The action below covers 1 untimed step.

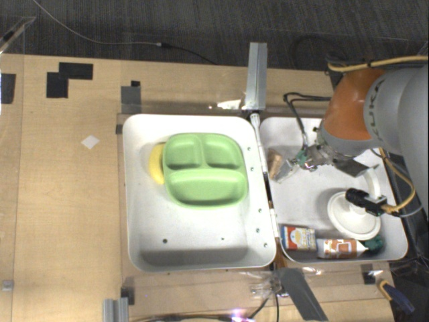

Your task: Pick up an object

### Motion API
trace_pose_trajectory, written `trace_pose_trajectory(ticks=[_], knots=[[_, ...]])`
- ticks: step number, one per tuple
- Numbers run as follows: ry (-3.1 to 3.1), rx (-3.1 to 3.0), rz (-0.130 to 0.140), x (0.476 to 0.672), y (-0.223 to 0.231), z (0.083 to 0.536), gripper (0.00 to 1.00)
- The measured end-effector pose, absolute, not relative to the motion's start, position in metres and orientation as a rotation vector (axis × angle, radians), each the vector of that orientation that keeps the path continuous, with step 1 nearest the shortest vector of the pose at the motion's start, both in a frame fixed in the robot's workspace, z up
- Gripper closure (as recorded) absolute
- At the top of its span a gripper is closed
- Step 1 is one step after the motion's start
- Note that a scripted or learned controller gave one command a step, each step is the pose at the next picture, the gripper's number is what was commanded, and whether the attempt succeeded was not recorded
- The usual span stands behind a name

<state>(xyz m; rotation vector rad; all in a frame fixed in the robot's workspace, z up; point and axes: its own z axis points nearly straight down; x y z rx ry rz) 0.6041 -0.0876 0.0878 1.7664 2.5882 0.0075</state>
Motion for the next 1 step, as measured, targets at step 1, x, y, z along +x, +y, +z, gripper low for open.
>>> trace_pose_trajectory(ticks=[1], knots=[[2.771,1.465,0.006,0.6475,-0.0398,0.1878,0.00]])
